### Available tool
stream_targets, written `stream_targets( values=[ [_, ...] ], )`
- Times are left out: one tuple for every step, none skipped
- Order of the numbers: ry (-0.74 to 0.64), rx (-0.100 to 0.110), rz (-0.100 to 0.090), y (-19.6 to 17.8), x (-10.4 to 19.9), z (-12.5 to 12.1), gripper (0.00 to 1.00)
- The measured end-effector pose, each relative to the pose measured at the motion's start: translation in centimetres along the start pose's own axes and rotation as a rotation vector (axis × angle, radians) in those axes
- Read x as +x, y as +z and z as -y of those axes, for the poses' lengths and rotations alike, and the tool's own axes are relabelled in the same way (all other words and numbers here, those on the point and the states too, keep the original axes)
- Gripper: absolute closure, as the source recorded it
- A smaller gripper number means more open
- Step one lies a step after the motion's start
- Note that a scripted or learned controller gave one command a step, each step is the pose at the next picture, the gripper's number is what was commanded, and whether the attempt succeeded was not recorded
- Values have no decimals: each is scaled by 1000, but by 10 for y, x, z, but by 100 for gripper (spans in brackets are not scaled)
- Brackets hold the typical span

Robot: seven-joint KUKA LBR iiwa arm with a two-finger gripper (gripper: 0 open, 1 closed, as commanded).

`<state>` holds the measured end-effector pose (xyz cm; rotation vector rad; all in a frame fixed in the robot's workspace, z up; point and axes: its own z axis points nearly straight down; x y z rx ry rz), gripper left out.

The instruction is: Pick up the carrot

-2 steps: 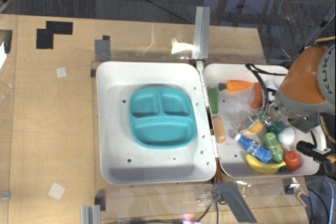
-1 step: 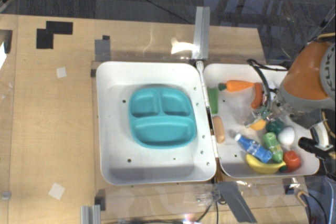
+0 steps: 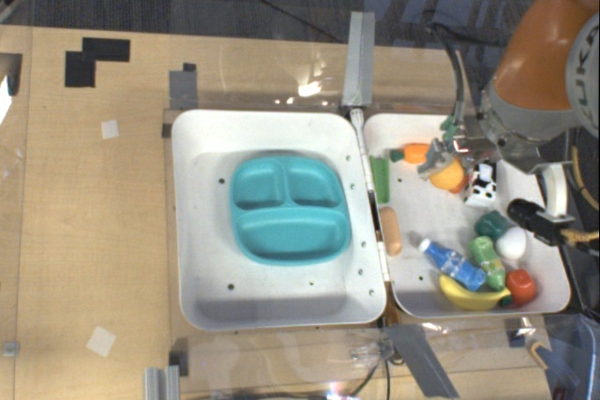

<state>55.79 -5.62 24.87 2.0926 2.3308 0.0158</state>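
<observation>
Carrot: small orange toy piece with a green tip on its left end, smooth plastic look. It lies at the top of the right bin, near the back wall and well right of the divider. The gripper, grey metal, sits just beside the carrot's right end, over a rounded orange-yellow fruit. Can't tell how wide the gripper is set, or whether it touches the carrot; nothing is visibly held.

Rest of the right bin:
- flat green stick along the left wall
- tan sausage shape below it
- black-and-white spotted block right of the fruit
- blue bottle, lying tilted
- curved yellow banana at the front
- white egg
- red rounded piece
- two dark green lumps near the egg, shapes unclear

The left bin is white, shallow and round-cornered. It holds a teal divided plate with three compartments and a glossy surface. The bench is light wood grain.
</observation>
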Motion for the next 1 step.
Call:
stream_targets(
  values=[
    [130, 8, 0, -3, 58, -15, 100]
  ],
)
